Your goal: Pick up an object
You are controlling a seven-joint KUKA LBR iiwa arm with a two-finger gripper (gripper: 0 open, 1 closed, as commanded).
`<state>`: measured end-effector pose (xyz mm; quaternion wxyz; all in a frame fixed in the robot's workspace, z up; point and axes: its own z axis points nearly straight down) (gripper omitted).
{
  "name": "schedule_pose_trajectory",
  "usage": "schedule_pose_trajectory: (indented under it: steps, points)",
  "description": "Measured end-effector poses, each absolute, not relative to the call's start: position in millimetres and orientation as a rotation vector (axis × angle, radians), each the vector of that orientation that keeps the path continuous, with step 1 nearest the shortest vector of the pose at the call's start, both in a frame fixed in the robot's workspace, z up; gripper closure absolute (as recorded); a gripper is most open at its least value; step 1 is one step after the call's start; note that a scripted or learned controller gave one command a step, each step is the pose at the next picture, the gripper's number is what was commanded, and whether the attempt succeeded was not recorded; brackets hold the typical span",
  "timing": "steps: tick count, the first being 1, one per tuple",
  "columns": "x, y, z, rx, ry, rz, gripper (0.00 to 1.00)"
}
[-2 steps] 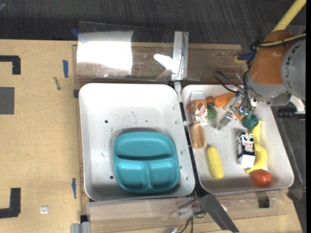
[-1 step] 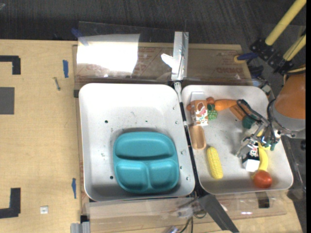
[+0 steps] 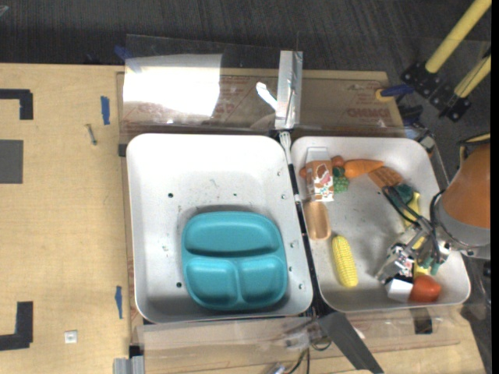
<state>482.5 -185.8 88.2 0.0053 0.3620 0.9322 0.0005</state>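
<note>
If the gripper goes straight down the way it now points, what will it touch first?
Probably the small pile in the right bin's near corner: the gripper points down at a white piece beside a red toy. Depth is hard to judge from above, so it may already touch them.

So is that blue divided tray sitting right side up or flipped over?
Right side up: the blue tray lies flat in the left bin, its three hollow compartments facing upward.
</note>
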Motion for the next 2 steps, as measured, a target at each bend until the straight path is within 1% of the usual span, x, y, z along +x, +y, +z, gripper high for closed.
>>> schedule_pose_trajectory:
  steps: [1, 2]
  points:
    - [482.7, -183.5, 88.4, 1.131, 2.918, -0.001, 0.0]
    - [547.5, -190.4, 88.1, 1.053, 2.949, 0.001, 0.0]
